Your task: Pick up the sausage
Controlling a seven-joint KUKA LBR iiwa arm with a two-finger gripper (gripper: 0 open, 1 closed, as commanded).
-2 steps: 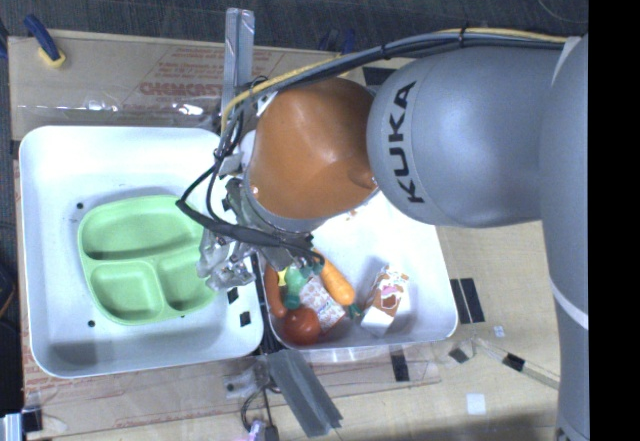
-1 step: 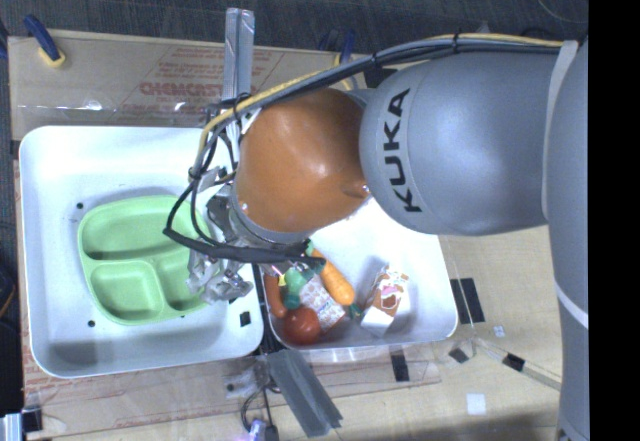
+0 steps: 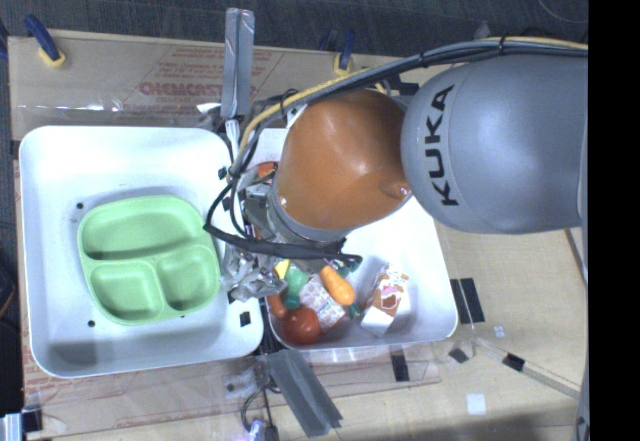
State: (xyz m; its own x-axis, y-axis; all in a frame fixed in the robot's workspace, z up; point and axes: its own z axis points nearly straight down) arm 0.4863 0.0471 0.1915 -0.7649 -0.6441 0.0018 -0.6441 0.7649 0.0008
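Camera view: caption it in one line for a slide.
KUKA arm reaches over the right bin of toy food, gripper low at its left edge; green divided tray sits in the left bin.

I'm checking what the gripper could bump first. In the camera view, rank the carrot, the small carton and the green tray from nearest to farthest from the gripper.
1. carrot: just right of the gripper, in the right bin.
2. green tray: left of it, in the left bin; its near rim may rival the carrot.
3. small carton: farthest, right bin's right side.
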